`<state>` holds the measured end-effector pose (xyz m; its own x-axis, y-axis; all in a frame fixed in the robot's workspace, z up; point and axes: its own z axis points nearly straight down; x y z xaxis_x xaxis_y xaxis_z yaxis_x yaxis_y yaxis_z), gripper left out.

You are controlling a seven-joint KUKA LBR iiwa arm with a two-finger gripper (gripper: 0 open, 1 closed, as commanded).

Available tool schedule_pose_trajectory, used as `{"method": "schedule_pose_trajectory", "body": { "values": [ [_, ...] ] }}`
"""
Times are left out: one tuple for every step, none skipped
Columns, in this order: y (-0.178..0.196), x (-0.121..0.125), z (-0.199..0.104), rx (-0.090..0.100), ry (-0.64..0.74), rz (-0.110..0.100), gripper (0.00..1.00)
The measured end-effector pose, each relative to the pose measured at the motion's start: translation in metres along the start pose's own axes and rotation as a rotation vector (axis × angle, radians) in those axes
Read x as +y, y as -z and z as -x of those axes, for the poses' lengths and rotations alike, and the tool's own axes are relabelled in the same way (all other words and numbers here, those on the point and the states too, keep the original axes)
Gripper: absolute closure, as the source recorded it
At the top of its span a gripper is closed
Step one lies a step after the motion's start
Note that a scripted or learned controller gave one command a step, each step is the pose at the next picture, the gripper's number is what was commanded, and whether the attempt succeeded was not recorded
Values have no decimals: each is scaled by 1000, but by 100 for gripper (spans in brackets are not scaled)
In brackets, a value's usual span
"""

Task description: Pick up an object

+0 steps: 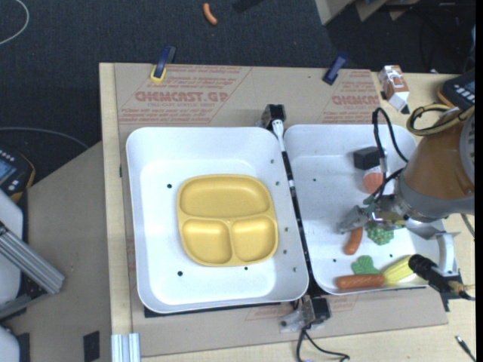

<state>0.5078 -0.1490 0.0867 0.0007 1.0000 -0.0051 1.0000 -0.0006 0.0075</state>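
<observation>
— At three o'clock on the bench (226, 89), the right bin (317, 149) is entered by the arm (441, 176). The gripper (365, 219) is seen low near that bin's middle, among toy food. The step in hand is judged to be the closing-in for a grasp; nothing is seen held.

— Is the gripper parted or closed?

— That cannot be told; the spot is too small and cluttered. The likeliest object is judged to be the short orange piece (353, 241), just beside the gripper at its six o'clock. A green floret (380, 234) is close by at five o'clock.

— What is called for next?

— A small shift toward six o'clock is called for, then a descent and a firm closing on that one piece, so that the floret is not caught with it. A lift is advised only once the piece is seen gripped.

— And the containers?

— Two are noted. The left bin (151, 202), at nine o'clock, carries a yellow divided plate (226, 219) at its middle, and no food is seen in the plate's three compartments. The right bin also holds a long red-orange sausage (360, 281) by its six o'clock wall. A yellow corn cob (398, 271) is seen just beside the sausage at five o'clock of the bin. A flat green piece (363, 264) is seen at twelve o'clock of the sausage. A small reddish piece (372, 179) is seen at twelve o'clock of the gripper.
</observation>
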Motion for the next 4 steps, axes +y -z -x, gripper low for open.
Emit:
{"method": "schedule_pose_trajectory", "body": {
  "values": [
    [14,2,3,-7,-4,11,100],
    [77,3,9,2,1,-1,100],
    [129,-5,7,3,1,-1,100],
    [139,-4,7,3,1,-3,100]
  ]
}}
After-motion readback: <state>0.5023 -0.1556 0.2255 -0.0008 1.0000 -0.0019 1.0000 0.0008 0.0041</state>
